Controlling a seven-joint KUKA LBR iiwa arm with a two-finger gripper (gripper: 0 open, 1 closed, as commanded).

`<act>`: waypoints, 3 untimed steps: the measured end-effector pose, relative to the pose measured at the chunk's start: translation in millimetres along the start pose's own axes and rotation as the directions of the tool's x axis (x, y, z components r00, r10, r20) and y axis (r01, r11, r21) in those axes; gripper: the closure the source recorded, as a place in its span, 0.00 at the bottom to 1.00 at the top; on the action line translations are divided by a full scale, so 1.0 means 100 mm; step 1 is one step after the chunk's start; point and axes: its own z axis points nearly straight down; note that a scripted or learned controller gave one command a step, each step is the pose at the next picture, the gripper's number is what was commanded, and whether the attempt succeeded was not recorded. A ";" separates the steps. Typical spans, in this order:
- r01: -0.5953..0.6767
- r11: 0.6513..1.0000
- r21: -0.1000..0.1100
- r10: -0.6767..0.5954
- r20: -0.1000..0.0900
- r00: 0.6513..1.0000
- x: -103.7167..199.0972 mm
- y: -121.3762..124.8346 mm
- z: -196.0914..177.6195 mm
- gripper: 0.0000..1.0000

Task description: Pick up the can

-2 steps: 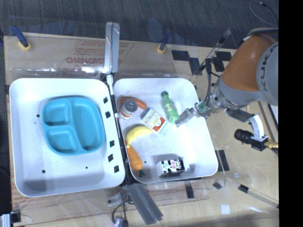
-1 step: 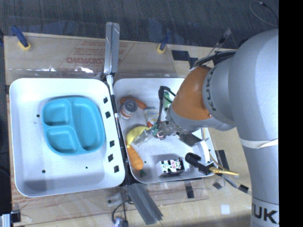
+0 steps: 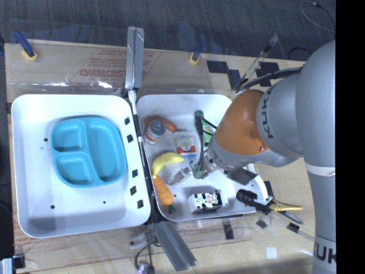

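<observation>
The can (image 3: 154, 131) sits upright at the upper left of the right bin (image 3: 171, 103), close to the divider, with a banana (image 3: 166, 162) just below and a small carton (image 3: 184, 142) to its right. The gripper (image 3: 201, 169) is low in mid-bin, near the banana and well right of the can; cannot tell how its opening stands, the wrist hides it. Risk: closing here grabs clutter, not the can. Neighbours crowd the can, so an approach may knock it over. The blue tray (image 3: 88, 150) is in the left bin.
</observation>
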 end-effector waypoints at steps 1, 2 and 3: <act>0.132 0.991 -0.002 -0.132 0.003 0.991 0.77 0.18 -1.01 0.00; 0.179 0.984 0.000 -0.179 0.002 0.984 0.98 0.14 -1.00 0.00; 0.182 0.983 0.000 -0.182 0.002 0.983 0.97 0.15 -1.09 1.00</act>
